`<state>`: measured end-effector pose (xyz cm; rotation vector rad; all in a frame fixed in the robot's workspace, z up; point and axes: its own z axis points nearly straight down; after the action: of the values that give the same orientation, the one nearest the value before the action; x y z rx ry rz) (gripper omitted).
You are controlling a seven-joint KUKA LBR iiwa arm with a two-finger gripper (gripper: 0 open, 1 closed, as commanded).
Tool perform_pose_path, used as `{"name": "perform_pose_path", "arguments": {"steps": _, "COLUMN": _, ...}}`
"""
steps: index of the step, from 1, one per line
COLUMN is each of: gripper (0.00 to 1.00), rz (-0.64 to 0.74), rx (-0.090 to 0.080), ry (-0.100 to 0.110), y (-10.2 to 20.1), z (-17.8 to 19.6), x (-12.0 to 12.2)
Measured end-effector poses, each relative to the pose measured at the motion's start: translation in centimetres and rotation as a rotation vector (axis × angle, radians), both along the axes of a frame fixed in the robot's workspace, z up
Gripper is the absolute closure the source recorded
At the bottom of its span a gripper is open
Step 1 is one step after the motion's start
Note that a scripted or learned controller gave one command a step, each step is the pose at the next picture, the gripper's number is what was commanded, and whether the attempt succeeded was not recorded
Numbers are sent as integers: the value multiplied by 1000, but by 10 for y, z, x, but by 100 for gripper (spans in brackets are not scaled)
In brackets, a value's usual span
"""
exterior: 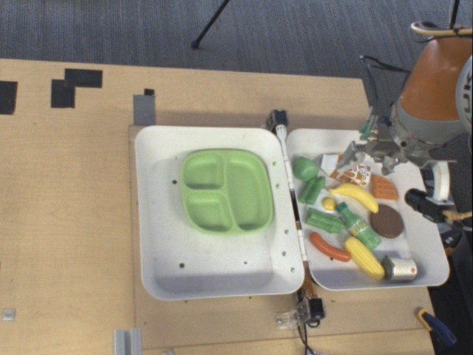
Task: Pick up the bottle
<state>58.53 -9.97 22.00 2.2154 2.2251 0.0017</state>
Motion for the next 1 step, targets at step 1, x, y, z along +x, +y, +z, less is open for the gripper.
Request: {"name": "perform_pose_path", "arguments": {"steps": 1, "gripper": 0, "rz": -105, "rx": 3, "ry": -4, "y": 8, "z": -132, "x": -25}}
